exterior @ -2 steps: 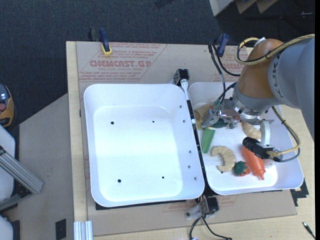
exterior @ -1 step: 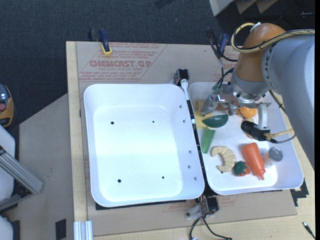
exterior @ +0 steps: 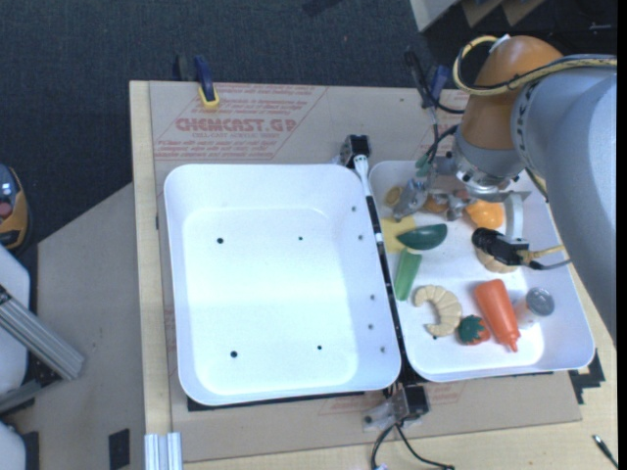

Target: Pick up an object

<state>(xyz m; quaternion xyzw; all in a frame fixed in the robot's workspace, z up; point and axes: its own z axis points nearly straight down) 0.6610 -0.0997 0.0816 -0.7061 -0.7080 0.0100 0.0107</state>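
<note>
The arm (exterior: 573,155) comes in from 3 o'clock and bends down over the right bin (exterior: 563,346). Its grey link fills the right edge of the view, and the orange band (exterior: 505,71) sits above the bin's far rim. The wrist points down and toward 9 o'clock. This puts the gripper (exterior: 421,192) low in the bin's 11 o'clock corner, close to the wall it shares with the left bin (exterior: 274,282). The wrist hides the gripper's tip, so it cannot be told how far open it is or whether it has hold of anything.

All the objects lie in the right bin:
- A tan piece (exterior: 394,196) lies just beside the gripper at its 9 o'clock.
- A yellow piece (exterior: 391,233) lies against the shared wall at the bin's 10 o'clock.
- A dark green leaf (exterior: 423,235) touches the yellow piece's right side.
- A green stick (exterior: 407,274) lies below them at 9 o'clock, running roughly parallel to the wall.
- An orange lump (exterior: 485,213) lies under the wrist at 12 o'clock.
- A croissant (exterior: 439,307) curls at 7 o'clock.
- A small red and green fruit (exterior: 472,330) sits between the croissant and a carrot (exterior: 497,311).
- The carrot lies at 5 o'clock with its tip toward the near rim.
- A grey ball (exterior: 539,303) rests at 4 o'clock, near the carrot.
</note>
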